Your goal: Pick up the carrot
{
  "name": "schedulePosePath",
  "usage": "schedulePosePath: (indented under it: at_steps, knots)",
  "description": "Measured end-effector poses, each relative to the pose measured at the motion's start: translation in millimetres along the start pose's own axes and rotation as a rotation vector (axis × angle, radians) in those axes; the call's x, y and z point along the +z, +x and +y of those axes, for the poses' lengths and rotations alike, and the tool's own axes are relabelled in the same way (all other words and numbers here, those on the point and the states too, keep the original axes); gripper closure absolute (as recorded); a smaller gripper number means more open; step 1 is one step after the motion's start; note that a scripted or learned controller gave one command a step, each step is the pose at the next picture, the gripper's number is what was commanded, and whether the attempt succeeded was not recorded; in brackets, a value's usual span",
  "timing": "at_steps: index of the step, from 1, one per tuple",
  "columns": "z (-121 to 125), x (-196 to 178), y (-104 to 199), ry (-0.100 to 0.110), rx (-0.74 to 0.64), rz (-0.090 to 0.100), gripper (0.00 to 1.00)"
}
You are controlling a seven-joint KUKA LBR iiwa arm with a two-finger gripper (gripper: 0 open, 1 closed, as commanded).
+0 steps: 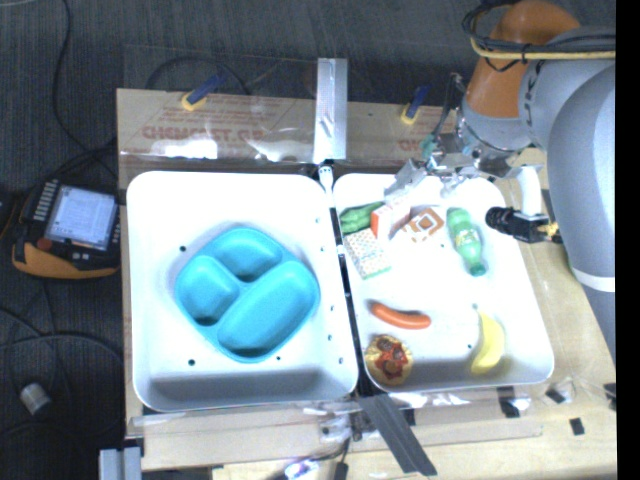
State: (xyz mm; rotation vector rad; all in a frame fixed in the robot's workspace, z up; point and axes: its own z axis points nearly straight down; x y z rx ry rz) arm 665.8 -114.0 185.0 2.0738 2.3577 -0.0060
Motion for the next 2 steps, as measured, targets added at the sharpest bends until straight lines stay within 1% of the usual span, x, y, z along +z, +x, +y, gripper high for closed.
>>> schedulePosePath:
  at_steps: [1, 2]
  knots:
    - [8, 84, 12, -0.014, -0.043, -0.004, 0.00]
    - [9, 73, 14, -0.013, -0.046, -0.005, 1.00]
